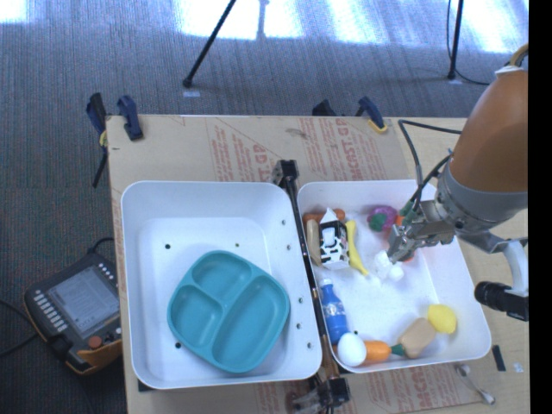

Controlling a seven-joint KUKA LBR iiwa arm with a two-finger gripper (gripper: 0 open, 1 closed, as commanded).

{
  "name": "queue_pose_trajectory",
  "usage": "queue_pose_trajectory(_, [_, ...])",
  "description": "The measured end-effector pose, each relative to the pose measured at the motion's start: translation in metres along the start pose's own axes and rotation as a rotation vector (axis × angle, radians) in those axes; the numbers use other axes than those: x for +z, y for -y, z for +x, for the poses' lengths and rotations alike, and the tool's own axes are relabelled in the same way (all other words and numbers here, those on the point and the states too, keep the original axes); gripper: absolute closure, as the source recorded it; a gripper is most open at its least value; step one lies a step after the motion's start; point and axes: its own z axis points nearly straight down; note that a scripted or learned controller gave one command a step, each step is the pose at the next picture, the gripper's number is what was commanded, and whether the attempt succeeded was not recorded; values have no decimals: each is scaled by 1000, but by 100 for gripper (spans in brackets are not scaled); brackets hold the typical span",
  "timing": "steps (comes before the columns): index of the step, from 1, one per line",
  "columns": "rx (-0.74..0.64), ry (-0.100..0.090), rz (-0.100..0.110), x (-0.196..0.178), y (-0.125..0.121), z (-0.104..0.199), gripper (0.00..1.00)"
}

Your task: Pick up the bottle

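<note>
Here bottle (334,311) lies lengthwise, cap up-frame.

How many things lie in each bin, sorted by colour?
Left bin:
Teal: 1, plate
Right bin:
Blue: 1, bottle
Yellow: 2
Orange: 1
White: 2
Black-and-white: 1
Purple: 1
Tan: 1
Total: 10

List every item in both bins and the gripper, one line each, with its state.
bottle: lying flat, left edge of right bin
cow carton: upright
banana: lying beside carton
egg: touching bottle's end
carrot: lying flat
lemon: resting
teal plate: flat in left bin
gripper: low over right bin
</note>
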Motion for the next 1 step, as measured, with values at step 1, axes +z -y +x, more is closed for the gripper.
queue_pose_trajectory(1, [-7, 0, 6, -7, -1, 0, 100])
